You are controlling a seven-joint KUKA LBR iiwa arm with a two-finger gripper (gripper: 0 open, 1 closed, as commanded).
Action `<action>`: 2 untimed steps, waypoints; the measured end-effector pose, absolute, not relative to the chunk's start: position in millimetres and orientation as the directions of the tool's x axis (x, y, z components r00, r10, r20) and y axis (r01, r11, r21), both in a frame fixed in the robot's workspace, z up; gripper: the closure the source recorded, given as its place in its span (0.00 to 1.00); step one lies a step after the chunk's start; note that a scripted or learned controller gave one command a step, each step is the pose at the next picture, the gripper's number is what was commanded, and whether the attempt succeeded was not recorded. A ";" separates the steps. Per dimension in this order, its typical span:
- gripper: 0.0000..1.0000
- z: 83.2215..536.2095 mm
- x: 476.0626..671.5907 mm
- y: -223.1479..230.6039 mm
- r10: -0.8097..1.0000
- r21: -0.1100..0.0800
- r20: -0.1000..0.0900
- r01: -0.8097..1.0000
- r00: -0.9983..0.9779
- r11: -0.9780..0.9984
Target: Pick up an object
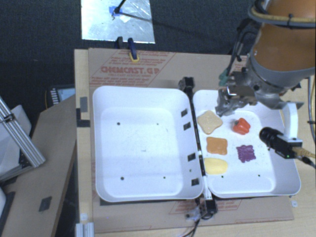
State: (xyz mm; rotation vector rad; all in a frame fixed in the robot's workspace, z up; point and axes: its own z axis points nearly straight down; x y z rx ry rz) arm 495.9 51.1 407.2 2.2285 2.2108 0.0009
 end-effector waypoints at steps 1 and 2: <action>1.00 443.4 486.2 115.0 1.000 0.005 0.003 1.000 -0.009 0.009; 1.00 540.9 486.3 173.4 1.000 0.012 0.006 1.000 -0.011 0.010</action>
